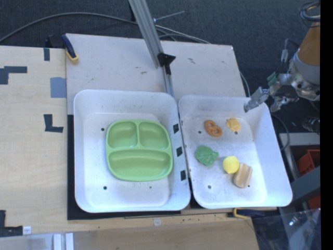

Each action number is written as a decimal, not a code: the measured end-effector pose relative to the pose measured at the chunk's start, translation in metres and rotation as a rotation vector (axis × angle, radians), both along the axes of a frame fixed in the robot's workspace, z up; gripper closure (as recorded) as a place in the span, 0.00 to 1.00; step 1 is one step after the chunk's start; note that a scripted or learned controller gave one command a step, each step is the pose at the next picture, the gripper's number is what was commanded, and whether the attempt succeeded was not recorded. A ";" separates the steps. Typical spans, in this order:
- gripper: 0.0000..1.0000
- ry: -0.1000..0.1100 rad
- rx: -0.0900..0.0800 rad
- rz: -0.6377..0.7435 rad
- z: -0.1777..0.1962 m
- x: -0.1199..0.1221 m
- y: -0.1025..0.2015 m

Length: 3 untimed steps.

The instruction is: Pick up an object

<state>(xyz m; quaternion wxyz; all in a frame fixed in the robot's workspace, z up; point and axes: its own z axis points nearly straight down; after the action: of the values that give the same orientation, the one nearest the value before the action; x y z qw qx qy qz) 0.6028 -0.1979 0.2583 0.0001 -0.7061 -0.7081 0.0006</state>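
Claw [264,99] above-right of yellow piece [233,124].

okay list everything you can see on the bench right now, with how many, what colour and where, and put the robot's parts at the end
left bin: one, white, left half of the bench
right bin: one, white, right beside the left bin
divided plate: one, green, three compartments, in the left bin
pretzel: one, brown, upper middle of the right bin
small yellow-orange piece: one, just right of the pretzel
leafy item: one, green, centre-left of the right bin
ball: one, yellow, right of the leafy item
block: one, tan, against the ball's lower right
clamp: one, blue and yellow, upper left board corner
metal pole: one, grey, slanting above the bins
arm: one, grey and orange, right edge
gripper: one, over the right bin's upper right rim
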 end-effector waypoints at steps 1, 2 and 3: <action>0.00 0.000 0.000 0.000 0.000 0.000 0.000; 0.00 0.006 0.001 0.000 -0.064 -0.003 0.003; 0.00 0.006 0.001 -0.002 -0.117 -0.011 -0.004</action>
<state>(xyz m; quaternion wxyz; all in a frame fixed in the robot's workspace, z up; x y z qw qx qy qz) 0.5914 -0.2016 0.1409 0.0027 -0.7067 -0.7075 0.0025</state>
